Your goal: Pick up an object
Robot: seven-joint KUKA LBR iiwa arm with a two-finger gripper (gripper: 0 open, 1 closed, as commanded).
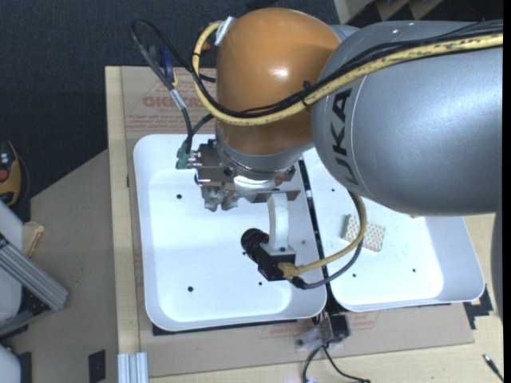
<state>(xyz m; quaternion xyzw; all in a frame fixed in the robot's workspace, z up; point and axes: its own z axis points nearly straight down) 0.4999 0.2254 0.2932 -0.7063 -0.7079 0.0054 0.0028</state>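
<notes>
Arm [415,110] comes in from the right, and we see its orange band [267,70] parked over the far half of the left bin [184,246]. The gripper [215,191] sits just under the band, near that bin's far edge, over white floor. We can't tell whether it's spread or closed because the wrist blocks that. We make the pick candidate a small pale dotted pad [374,236], lying in the right bin [399,282] close to its left edge, roughly mid-depth. The pad is well apart from the gripper, on the other side of the wall between the bins.
</notes>
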